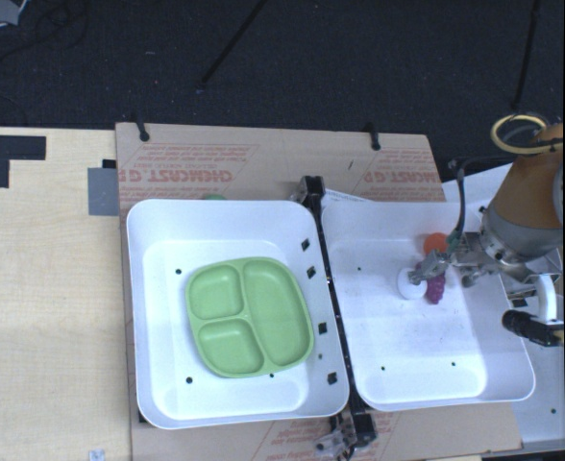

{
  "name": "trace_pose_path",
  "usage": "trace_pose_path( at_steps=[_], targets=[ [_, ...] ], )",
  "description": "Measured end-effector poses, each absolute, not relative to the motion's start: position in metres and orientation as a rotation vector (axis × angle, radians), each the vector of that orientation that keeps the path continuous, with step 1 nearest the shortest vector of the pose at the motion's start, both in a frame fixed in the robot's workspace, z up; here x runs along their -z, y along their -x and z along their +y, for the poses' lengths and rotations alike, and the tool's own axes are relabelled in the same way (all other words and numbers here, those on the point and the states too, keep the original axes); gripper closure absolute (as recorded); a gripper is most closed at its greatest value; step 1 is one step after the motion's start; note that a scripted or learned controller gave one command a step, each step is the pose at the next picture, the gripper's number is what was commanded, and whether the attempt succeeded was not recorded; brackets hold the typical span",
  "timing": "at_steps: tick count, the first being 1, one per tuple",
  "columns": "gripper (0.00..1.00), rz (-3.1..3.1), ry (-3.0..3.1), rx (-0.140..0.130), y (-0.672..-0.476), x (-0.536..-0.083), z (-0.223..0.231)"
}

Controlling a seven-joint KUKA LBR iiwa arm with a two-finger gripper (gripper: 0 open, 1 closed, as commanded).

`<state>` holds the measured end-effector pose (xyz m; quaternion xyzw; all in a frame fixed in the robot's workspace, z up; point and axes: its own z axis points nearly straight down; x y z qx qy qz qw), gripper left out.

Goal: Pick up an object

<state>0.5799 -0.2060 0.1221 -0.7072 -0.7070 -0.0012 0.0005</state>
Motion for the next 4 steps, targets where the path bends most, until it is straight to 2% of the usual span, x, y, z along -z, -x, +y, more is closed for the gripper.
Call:
trace_pose_path(
  at_steps=[1,2,4],
  targets=[
    [0.0,-2.229,2.231,0.009,-0.583,-0.12,-0.208],
    [1.0,-2.228,2.232,0.005,-0.582,-0.129,-0.21],
    [1.0,-2.226,2.222,0.003,-0.586,-0.234,-0.201]
  ],
)
